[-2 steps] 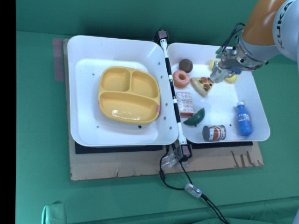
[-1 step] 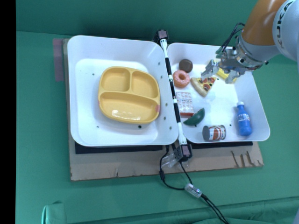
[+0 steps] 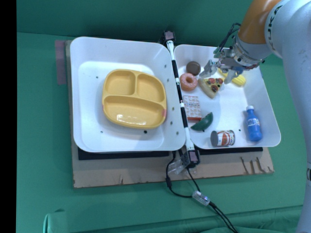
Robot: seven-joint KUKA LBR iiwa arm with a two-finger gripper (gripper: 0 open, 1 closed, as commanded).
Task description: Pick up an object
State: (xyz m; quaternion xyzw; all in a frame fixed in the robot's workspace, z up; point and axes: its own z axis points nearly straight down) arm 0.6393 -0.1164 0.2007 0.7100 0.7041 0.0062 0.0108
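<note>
The gripper [image 3: 219,73] hangs open over the flat pizza slice [image 3: 212,85], maybe touching it, beside a round donut [image 3: 188,82].

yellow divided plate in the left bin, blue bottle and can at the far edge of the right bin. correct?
Not quite. The camera view shows the blue bottle and can at the near edge of the right bin, not the far one. The yellow divided plate is in the left bin.
</note>
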